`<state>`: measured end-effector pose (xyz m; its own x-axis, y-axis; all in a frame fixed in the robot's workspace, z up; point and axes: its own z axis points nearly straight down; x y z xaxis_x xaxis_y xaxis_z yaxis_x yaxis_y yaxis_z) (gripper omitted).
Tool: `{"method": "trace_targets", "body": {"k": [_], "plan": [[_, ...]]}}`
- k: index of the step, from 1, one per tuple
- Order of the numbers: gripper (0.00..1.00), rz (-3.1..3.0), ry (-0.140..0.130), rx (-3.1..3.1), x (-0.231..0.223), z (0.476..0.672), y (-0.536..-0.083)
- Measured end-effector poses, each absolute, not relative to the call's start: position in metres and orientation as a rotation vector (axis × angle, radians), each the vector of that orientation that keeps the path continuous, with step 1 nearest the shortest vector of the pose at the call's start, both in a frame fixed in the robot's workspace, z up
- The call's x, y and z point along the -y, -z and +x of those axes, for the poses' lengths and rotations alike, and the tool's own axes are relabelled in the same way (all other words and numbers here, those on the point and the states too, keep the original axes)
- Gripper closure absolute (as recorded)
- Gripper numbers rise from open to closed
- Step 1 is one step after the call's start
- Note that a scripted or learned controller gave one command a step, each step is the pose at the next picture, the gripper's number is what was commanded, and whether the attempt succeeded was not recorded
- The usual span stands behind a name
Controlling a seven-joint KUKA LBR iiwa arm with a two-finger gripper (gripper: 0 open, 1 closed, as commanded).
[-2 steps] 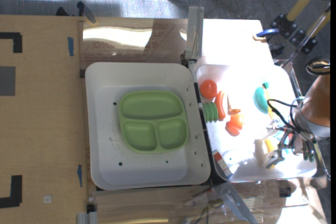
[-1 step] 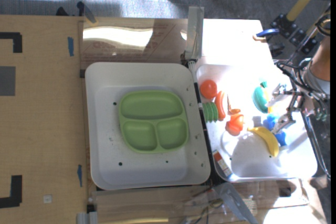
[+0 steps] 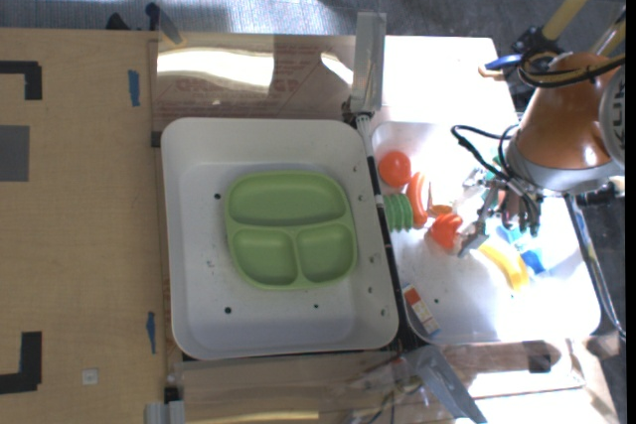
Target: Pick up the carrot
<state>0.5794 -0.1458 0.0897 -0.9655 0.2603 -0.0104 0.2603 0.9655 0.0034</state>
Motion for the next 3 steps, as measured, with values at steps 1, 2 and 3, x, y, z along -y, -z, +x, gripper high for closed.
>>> {"method": "trace_targets", "body": {"k": [1,2,3], "plan": [[0.00,0.271,0.007,-3.111,0.204,0.629,-0.217],[0.00,0.419,0.001,-3.100,0.188,0.580,-0.100],[0.00,0.337,0.001,-3.113,0.164,0.516,-0.090]]}}
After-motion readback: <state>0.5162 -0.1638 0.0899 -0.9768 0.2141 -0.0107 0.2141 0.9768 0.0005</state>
